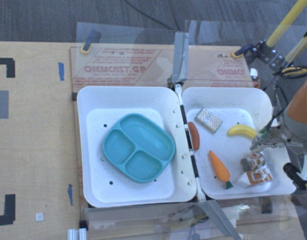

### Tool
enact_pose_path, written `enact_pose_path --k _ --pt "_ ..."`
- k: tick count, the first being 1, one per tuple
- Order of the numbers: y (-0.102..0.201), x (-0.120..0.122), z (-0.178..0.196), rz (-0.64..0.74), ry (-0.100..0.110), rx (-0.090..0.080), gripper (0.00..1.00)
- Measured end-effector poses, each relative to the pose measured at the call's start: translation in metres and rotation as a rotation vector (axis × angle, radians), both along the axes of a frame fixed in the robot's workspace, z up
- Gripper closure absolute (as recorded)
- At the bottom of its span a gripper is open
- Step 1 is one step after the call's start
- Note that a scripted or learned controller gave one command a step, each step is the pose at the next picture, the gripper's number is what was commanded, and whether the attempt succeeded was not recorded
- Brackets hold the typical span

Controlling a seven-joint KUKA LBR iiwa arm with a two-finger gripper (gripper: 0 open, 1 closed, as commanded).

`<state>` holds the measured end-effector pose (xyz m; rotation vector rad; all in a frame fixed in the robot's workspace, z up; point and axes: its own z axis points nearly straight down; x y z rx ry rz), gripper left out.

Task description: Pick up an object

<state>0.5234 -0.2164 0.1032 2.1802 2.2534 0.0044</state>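
The gripper (259,143) hangs at the right side of the frame, over the right-hand bin (233,95), just below the right end of a banana (242,130) and just above a small printed can (255,160). Whether its fingers are apart or together, I cannot tell; nothing is visibly held between them.

The nearest likely pick is the can, which seems to lie tipped on the bin floor at lower right, touching or nearly touching a small printed carton (257,176) below it. A can is stiff and light, but round and smooth, so it may roll or slip; a hold across its body, square to its length, looks safest. The carton would crush more easily. The banana, probably a plastic toy, is curved and narrow, best taken across its middle.

Further left in the same bin lie a carrot (219,169), a sausage (194,135) along the left wall, and a patterned sponge (208,120) near the top.

The bins are shallow, white and smooth, so things may slide when nudged. The left-hand bin (88,114) holds a blue divided plate (138,147). Around the can, room is tight, with the carton and the bin's right wall near.
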Motion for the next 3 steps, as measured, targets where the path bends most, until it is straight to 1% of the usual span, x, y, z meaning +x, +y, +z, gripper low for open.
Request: enact_pose_path --k 1,2,3 --pt "0.002 0.0 0.0 0.002 0.001 0.003 0.0" --pt "0.0 -0.037 -0.014 0.071 -0.004 0.011 0.0" --pt "-0.007 -0.039 -0.004 0.061 -0.005 -0.001 1.0"
